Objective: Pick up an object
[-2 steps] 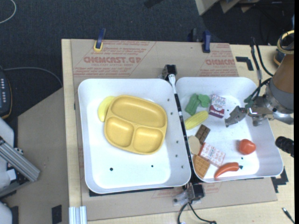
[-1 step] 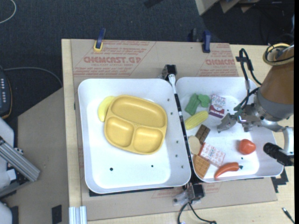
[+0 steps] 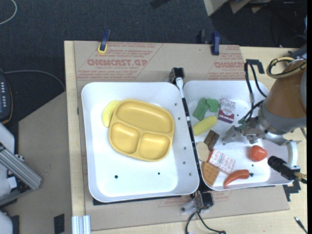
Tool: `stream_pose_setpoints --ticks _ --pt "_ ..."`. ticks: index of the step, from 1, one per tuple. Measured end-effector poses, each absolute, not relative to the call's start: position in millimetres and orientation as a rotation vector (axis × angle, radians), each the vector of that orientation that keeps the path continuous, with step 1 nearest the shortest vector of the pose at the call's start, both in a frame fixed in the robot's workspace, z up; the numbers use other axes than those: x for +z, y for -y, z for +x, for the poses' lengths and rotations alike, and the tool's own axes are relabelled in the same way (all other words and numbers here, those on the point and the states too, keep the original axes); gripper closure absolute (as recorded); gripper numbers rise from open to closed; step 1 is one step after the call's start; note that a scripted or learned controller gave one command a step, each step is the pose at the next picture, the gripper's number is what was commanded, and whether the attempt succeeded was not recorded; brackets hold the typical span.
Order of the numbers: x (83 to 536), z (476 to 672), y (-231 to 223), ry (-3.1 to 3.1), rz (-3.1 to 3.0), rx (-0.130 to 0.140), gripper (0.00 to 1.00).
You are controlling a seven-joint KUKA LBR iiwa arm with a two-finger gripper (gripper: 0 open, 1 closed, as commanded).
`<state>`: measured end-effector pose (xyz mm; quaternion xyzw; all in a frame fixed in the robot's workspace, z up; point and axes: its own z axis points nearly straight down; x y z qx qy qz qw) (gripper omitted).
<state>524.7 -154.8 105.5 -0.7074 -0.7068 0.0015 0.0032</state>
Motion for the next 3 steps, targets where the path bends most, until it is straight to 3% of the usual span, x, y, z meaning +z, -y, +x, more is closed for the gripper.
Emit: stream_pose_setpoints --ticks 1,2,3 --pt "83 524.0 154 2.218 -2.218 0.003 0.00" --pt "95 525.1 155 2.220 -2.223 0.000 1.00" --pt "155 521.9 161 2.225 -2.227 -0.004 1.00"
